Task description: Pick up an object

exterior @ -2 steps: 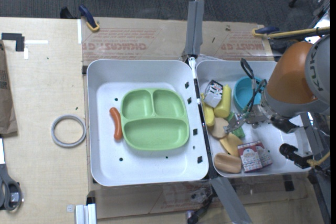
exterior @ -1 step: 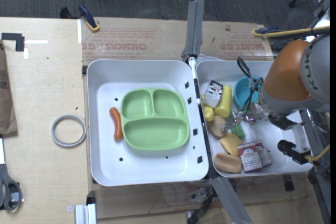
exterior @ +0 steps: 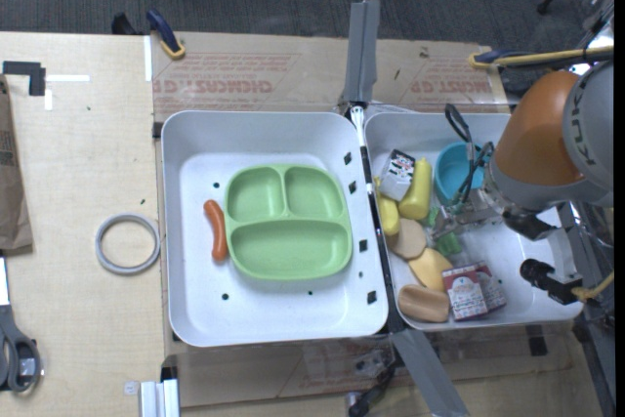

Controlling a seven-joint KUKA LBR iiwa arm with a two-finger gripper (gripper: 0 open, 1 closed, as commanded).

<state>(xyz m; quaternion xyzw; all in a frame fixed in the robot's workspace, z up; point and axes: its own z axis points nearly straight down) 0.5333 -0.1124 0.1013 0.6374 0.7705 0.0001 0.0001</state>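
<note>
We see the worktop [exterior: 78, 142] carrying two white bins, the left bin [exterior: 176, 210] at centre frame holding a green divided tray [exterior: 288, 222] with an orange sausage [exterior: 217, 229] just beside it. At right, the gripper [exterior: 459, 210] sits low among the right bin's [exterior: 527, 308] clutter near a blue cup [exterior: 451, 169] and yellow banana [exterior: 418, 188]; whether it grips anything, we cannot tell.

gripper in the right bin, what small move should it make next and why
Probably a short straight descent. The gripper sits low in the right bin, over the clutter between the blue cup and the yellow banana. Nothing can be seen between its fingers, so it likely has to settle onto one item before closing.
</note>
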